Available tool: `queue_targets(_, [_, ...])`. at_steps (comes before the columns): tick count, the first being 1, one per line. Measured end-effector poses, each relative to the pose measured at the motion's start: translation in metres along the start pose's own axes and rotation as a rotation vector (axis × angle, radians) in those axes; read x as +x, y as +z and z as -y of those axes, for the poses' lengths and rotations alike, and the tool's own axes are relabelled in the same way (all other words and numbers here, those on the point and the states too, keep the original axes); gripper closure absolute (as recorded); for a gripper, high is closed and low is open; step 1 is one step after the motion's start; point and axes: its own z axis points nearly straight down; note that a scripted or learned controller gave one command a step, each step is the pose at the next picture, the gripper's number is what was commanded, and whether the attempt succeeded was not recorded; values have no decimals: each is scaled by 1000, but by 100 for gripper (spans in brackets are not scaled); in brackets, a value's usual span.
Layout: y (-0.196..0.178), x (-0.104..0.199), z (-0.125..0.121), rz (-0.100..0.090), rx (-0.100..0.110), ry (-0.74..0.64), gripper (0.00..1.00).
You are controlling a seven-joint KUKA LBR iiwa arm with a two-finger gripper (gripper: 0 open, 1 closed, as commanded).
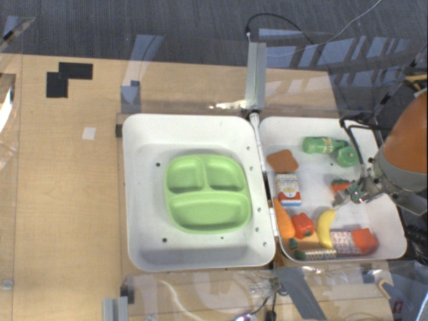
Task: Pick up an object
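Note:
The right bin [388,214] holds several toy foods. A green bottle [324,145] lies at the back beside a green round piece [347,156]. A brown slice [282,160] and a small carton [288,188] lie at the left. A carrot [284,223], a red pepper [303,224], a banana [325,227], a wrapped packet [336,241] and an orange-red block [365,239] crowd the front. My gripper [352,193] hangs over the bin's right middle, right beside a small red and green piece [339,186]. Nothing shows held in it.
The left bin [144,199] carries a green divided plate [207,192] in its middle. A metal post [255,79] stands behind the seam between the bins. The grey and orange arm [406,149] covers the right bin's right rim.

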Motion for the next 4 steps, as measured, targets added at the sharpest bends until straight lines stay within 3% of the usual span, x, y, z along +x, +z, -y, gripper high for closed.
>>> queue_targets(1, [54,44,-16,-2,3,103,100])
queue_targets(2, [-4,74,-92,-1,2,144,100])
queue_targets(3, [-64,119,-106,0,1,86,100])
queue_targets(4, [-51,141,-87,-1,5,277,100])
